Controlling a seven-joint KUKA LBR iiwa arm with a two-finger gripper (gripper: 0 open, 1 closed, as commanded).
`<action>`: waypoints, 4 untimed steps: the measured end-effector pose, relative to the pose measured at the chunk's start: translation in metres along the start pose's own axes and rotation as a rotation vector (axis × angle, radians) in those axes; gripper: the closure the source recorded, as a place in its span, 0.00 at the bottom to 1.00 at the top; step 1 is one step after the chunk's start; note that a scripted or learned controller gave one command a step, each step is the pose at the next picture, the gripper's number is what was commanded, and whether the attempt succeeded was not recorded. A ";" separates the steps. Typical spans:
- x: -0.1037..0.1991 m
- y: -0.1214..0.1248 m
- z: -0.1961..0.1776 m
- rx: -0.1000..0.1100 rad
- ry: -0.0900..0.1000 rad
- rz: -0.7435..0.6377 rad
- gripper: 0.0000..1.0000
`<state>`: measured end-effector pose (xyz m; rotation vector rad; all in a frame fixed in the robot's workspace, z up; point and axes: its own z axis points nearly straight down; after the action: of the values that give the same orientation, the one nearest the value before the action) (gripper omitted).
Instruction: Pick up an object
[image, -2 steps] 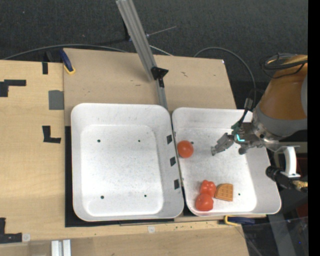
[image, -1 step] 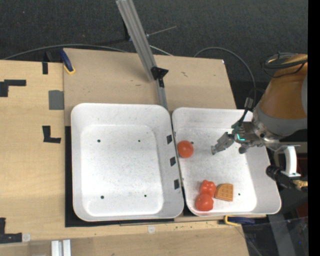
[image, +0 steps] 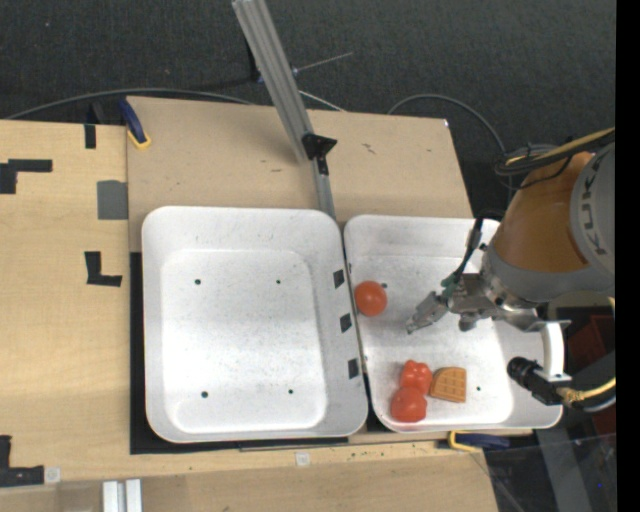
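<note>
The arm enters from the right and bends over the right bin. Its gripper hangs above the middle of that bin; whether it is open or closed cannot be told from this view, and no object is seen in its hold.

A small red ball lies at the left side of the right bin, just left of the gripper tip and apart from it. Near the front wall of the same bin, a red pepper-shaped piece and a tan waffle-like piece lie touching, the tan one on the right.

The left bin adjoins the right bin, on the wooden bench.
</note>
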<state>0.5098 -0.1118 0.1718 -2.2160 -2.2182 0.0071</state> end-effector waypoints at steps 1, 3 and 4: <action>0.002 -0.004 0.065 0.002 0.000 0.000 0.00; 0.003 -0.004 0.073 -0.005 0.000 -0.001 1.00; 0.005 -0.006 0.010 -0.011 -0.002 -0.001 1.00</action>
<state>0.5039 -0.1069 0.1614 -2.2215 -2.2252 -0.0034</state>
